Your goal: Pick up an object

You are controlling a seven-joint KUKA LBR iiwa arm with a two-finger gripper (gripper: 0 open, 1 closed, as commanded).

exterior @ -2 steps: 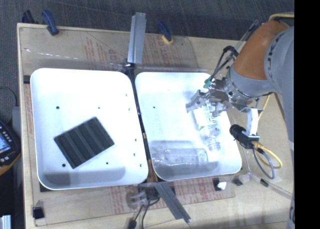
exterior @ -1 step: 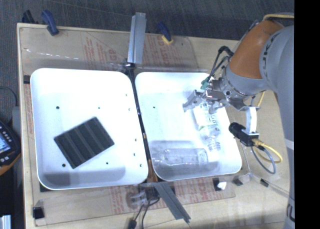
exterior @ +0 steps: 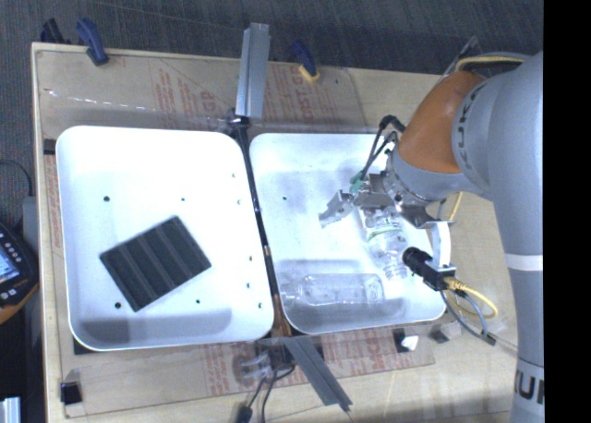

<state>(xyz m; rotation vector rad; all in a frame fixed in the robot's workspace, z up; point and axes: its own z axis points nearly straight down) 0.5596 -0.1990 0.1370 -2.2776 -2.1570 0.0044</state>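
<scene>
Gripper (exterior: 377,223) low in right bin (exterior: 277,158), finger state unclear; clear bottle (exterior: 334,288) near front wall; better approach from above, centred, avoid wall

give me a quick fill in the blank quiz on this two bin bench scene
1. The dark ribbed rectangular pad lies in the ____ bin as the camera sees it.
2. The clear plastic bottle lies on its side along the ____ wall of the right bin.
3. The gripper is over the ____ bin.
4. The band on the arm above the wrist is ____.

Missing words: left; near; right; orange
</scene>
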